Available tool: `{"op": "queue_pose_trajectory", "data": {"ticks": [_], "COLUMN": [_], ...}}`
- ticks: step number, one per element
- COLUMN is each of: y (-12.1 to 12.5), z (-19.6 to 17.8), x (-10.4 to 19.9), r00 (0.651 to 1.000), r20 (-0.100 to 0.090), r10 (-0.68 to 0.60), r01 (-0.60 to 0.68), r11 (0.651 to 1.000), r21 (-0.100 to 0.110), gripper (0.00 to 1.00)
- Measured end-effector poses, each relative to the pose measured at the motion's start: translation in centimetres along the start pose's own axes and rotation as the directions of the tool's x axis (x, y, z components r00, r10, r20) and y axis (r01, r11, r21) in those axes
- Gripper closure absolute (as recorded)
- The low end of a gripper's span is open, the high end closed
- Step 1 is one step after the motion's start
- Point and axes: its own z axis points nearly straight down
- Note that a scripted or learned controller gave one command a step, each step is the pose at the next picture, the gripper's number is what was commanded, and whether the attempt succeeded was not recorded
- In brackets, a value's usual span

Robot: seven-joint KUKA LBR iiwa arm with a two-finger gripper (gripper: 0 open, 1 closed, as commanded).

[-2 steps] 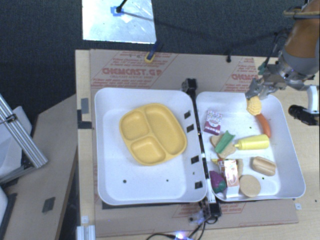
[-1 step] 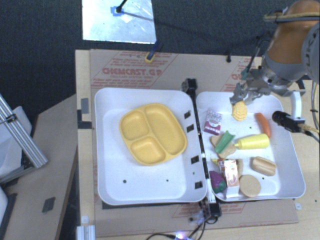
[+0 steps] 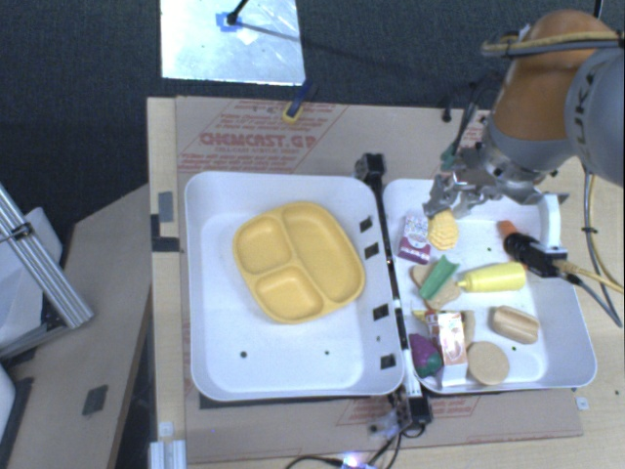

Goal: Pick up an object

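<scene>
Below the gripper point(image 3: 447, 195), touching it: one yellow corn cob point(image 3: 443, 230); grip state cannot be told. Beside it: one pink-white packet point(image 3: 414, 239), one yellow bottle point(image 3: 493, 278), one bread roll point(image 3: 514, 323), one round cookie point(image 3: 487, 362). Far left: one yellow divided tray point(image 3: 298, 260). Purple item point(image 3: 425, 353) unclear.

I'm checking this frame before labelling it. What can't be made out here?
- Gripper, camera view: the wrist above hides its jaws, so open or shut is unclear.
- Pouch and carton in the right bin: print too small to read.
- Arm: cut off by the top-right edge.
</scene>
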Motion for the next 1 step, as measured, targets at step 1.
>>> {"op": "queue_pose_trajectory", "data": {"ticks": [1], "y": [-2.19], "z": [1.67], "x": [4.18], "r00": [1.000], "r20": [0.000], "r10": [0.001], "r01": [-0.001], "r11": [1.000], "r21": [0.002], "gripper": [1.00]}}
